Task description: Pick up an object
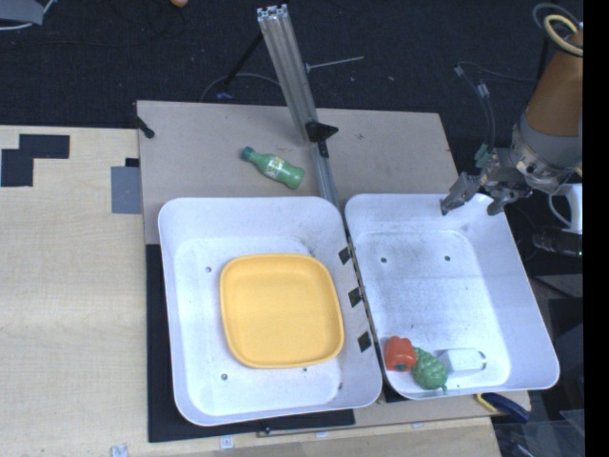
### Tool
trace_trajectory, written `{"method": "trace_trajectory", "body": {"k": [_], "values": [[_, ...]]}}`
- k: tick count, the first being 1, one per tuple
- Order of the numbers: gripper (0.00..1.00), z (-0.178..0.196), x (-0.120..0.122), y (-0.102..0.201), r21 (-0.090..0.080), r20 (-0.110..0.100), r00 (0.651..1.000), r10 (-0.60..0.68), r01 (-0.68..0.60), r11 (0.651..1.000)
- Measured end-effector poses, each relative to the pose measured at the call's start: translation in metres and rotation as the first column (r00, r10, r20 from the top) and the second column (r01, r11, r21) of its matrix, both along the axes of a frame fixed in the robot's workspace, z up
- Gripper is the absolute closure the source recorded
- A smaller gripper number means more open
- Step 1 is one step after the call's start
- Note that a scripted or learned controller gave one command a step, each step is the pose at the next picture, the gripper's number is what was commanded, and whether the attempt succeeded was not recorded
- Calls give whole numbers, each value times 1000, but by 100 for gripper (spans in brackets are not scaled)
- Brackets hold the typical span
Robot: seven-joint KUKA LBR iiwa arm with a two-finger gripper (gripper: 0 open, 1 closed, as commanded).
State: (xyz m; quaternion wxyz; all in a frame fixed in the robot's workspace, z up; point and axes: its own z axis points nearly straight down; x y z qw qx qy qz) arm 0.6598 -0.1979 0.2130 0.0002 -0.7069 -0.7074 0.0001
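two spread fingers of the empty gripper (474, 198) hover over the right bin's (514, 284) far rim.

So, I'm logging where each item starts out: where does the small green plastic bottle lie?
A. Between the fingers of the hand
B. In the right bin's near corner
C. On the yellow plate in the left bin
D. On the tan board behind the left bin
D: the small green plastic bottle lies on its side on the tan board, beyond the far rim of the left white bin, outside both bins.
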Motion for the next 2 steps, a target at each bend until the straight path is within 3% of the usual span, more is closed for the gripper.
{"method": "trace_trajectory", "body": {"k": [2], "values": [[0,-95,-5,3,1,-4,1000,0,0,1000]]}}
